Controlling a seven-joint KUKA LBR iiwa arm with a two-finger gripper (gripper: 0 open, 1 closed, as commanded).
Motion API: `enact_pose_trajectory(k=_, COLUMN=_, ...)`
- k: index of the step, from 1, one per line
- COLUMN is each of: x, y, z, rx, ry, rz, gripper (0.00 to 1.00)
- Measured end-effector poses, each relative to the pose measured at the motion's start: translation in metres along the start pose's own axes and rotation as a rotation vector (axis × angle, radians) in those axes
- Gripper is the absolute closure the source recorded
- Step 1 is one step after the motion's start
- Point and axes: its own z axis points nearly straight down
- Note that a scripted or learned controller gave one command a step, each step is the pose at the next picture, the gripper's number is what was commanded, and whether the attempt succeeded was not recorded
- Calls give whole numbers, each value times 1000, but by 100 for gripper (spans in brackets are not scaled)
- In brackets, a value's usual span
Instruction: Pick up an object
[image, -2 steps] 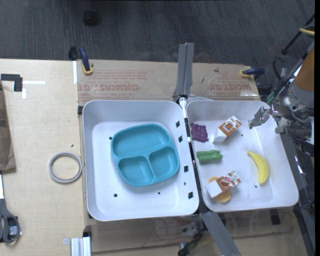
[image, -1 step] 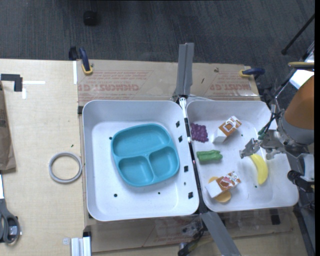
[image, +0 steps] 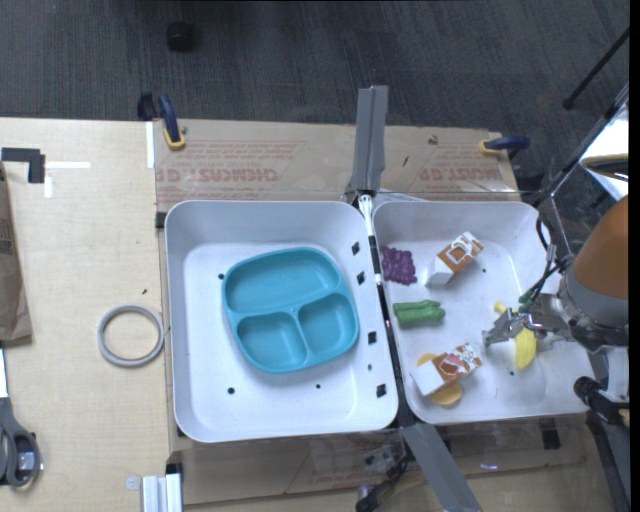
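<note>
Touching the yellow banana (image: 524, 348), the pincer (image: 507, 331) hangs over the right bin (image: 500, 405).

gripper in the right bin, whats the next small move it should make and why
Probably a short lowering onto the yellow banana-like toy before closing. The gripper sits at that toy's upper left end, and nothing is clearly between its fingers. The carton to the left and the green toy lie apart, so the yellow piece is the nearest target.

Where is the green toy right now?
The green toy lies in the right bin, near its left wall, just below the purple grapes and above the lower carton. The hand is off to its right.
</note>
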Motion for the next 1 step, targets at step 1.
enact_pose_trajectory(k=1, x=-1, y=0, z=-9, rx=0, ry=0, rz=4, gripper=100)
